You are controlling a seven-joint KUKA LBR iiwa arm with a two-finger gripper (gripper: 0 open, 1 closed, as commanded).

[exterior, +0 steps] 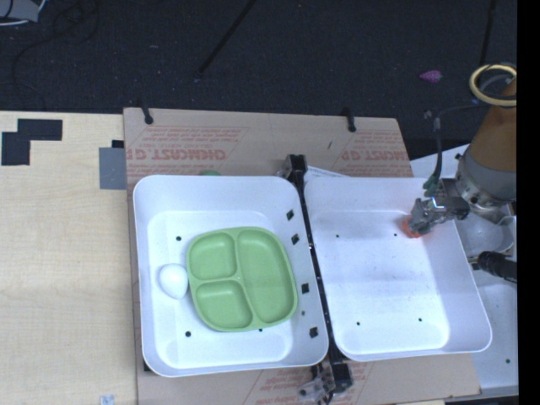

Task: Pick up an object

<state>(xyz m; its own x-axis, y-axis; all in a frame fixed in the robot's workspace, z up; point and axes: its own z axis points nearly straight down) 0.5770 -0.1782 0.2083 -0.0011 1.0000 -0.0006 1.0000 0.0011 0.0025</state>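
Note:
A small orange-red object [413, 229] lies in the right bin [380, 310], near its far right corner. My gripper [429, 213] hangs at the end of the grey arm, which comes in from the right. It sits right over the object's upper right side, touching it or nearly so. Part of the object is hidden under the gripper. In the left bin [160, 327] a green three-compartment plate [240, 277] lies flat, with a white egg-shaped object [174, 279] against its left edge.
A black divider [308, 260] runs between the two bins. Both bins rest on a cardboard sheet [253, 146]. The arm's body and cables [494, 184] crowd the right bin's far right rim.

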